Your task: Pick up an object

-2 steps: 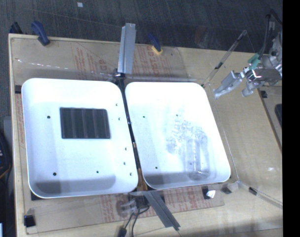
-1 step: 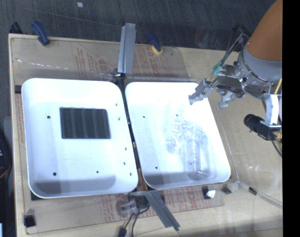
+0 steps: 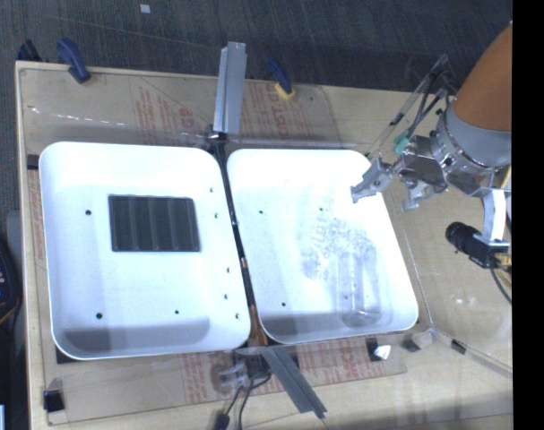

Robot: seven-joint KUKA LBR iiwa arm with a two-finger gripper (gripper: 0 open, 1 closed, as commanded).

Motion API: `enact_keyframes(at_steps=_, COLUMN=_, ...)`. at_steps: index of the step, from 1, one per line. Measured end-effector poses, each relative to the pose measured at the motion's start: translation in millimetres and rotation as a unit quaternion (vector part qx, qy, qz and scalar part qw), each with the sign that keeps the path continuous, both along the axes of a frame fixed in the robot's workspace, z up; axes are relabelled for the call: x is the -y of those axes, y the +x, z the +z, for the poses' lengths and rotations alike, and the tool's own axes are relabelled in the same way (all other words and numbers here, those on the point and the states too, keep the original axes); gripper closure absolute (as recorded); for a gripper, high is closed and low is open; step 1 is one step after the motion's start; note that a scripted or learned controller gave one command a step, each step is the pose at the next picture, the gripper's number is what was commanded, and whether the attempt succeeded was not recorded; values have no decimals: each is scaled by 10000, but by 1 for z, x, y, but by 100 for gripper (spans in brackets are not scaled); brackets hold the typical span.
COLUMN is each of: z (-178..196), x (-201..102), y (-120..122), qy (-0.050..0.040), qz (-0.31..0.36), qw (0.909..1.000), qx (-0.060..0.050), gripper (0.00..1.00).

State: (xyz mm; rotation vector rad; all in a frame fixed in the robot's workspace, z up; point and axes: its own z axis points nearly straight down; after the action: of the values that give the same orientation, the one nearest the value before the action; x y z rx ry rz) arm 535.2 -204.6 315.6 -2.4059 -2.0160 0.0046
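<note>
Clear plastic is what we see nearest: a bottle (image 3: 359, 285) lies in the right bin (image 3: 272, 240), toward its front right corner, with a crumpled clear wrap (image 3: 325, 240) just behind it. Further back, the gripper (image 3: 388, 182) hovers over this bin's right rim, its 2 fingers apart, nothing between them. A dark grille (image 3: 154, 223) sits in the left bin (image 3: 65, 240).

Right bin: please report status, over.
Gripper above right bin's right rim, holding nothing. Clear bottle lying in the bin. Nothing in the way.
</note>
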Motion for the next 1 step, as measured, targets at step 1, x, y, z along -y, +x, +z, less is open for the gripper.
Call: enact_keyframes(at_steps=1, z=-5, x=-1, y=4, qy=15, qz=303, qw=9995, qx=0, gripper=0)
